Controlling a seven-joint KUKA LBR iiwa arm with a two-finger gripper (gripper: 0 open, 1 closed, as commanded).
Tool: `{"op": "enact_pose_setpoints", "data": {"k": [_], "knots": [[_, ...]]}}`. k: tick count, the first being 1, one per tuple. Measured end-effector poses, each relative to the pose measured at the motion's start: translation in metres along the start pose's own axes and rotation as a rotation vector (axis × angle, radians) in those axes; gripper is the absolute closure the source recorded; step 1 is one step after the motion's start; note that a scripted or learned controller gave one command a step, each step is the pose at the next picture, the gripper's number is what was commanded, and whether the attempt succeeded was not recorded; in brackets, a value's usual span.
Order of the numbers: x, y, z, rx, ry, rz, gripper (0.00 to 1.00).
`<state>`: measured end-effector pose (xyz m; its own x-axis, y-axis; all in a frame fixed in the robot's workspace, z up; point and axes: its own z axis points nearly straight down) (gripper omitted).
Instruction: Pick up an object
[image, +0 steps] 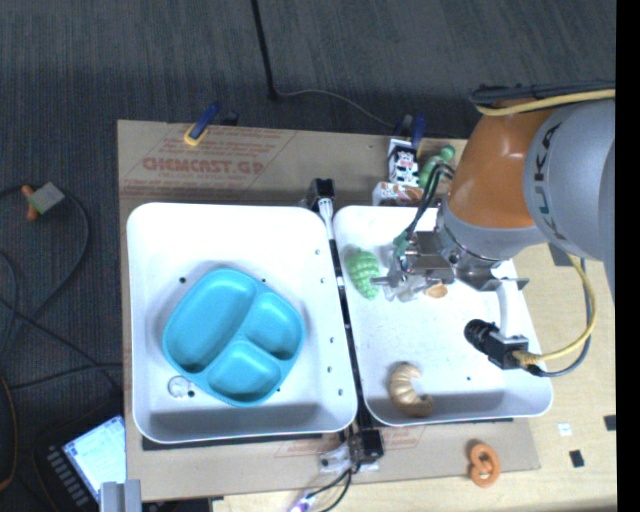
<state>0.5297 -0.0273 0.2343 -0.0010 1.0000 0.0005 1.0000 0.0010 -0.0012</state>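
Gripper (403, 283) low in the right bin (455, 405), fingers' state impossible to tell, beside a green toy (362, 272) at the bin's left wall. Croissant (406, 388) lies near the front edge, open floor between.

Two bins sit side by side on the bench (230, 165), touching at the middle. The left bin (150, 230) has a tray w/ 3 sections (233, 334) in it, near the middle, a bit toward the front. The right bin (530, 400) has a bumpy toy (362, 270) by its left wall, at the back. The gripper (408, 280) is just right of that toy, over the right bin. A curled pastry toy (407, 388) lies near the front wall of the right bin. A small ring (484, 462) lies on the bench in front of the right bin.
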Motion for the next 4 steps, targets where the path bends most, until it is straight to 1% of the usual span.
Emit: {"op": "enact_pose_setpoints", "data": {"k": [1, 2, 3, 4], "knots": [[0.067, -0.032, 0.006, 0.001, 0.000, -0.001, 1.00], [0.085, -0.046, 0.049, 0.001, -0.001, 0.000, 1.00], [0.015, -0.041, -0.015, -0.002, -0.002, 0.002, 1.00], [0.055, -0.046, -0.004, 0.000, -0.001, 0.001, 1.00]]}}
